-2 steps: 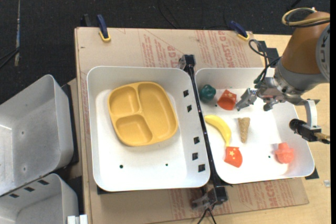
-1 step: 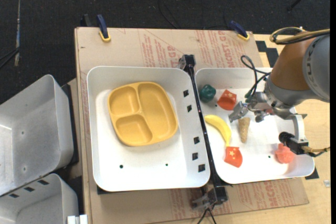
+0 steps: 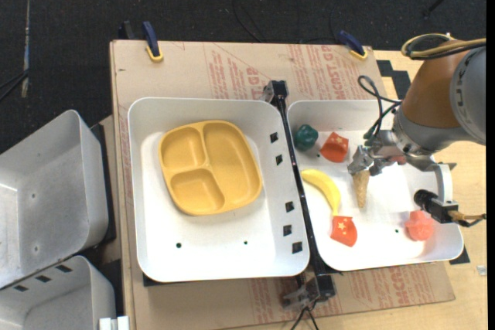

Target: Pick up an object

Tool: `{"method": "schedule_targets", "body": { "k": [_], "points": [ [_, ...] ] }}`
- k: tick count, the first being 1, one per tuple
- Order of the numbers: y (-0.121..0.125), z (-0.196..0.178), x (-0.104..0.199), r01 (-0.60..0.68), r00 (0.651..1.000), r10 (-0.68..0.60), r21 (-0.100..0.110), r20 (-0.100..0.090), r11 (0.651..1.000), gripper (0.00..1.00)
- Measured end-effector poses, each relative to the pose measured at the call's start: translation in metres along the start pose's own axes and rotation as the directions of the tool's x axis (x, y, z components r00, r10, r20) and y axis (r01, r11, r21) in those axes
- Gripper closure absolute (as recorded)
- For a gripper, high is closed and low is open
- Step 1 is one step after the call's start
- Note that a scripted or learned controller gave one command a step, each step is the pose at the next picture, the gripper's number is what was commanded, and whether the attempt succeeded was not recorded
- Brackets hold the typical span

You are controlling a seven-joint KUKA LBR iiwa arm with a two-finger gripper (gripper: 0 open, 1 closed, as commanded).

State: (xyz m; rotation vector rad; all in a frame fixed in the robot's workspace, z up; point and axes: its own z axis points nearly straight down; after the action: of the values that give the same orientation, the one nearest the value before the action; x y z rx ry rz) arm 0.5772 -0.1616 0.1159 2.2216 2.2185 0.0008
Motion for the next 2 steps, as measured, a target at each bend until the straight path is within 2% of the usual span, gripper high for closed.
{"method": "schedule_targets", "body": {
  "k": [2],
  "points": [
    [-0.004,-0.112,0.000,0.004,1.000,-0.004,-0.003,0.001,1.000,1.00]
  ]
}}
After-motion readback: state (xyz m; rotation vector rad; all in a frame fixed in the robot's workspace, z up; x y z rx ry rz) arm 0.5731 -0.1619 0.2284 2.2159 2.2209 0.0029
